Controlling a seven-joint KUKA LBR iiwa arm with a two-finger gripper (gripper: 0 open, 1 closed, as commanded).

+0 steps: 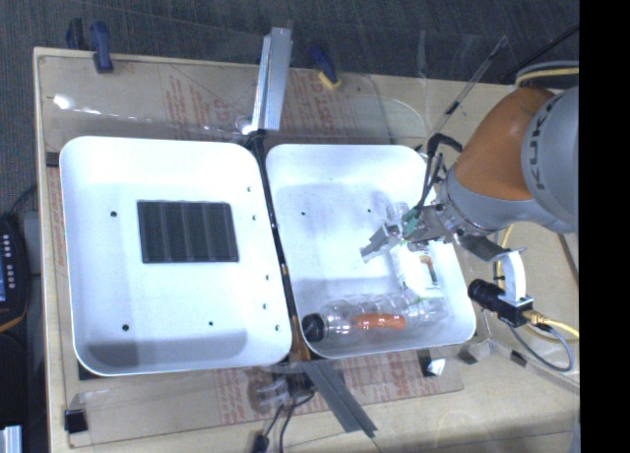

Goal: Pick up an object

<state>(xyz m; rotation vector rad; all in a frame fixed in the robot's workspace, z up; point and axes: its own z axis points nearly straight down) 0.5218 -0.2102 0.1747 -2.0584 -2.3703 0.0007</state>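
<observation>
Bottle (379, 318), clear with a black cap and orange inside, lies along the right bin's (325, 180) near wall. Bins sit on a cardboard-covered bench (148, 97) over dark carpet. Gripper (386, 240) hovers above; its grip cannot be told.

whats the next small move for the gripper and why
Probably lower the gripper toward the clear plastic bottle lying on its side near the front wall of the right bin. The gripper hangs above that bin's floor, and the bottle lies in front of it, not under it. The left bin has just a dark ribbed panel.
</observation>
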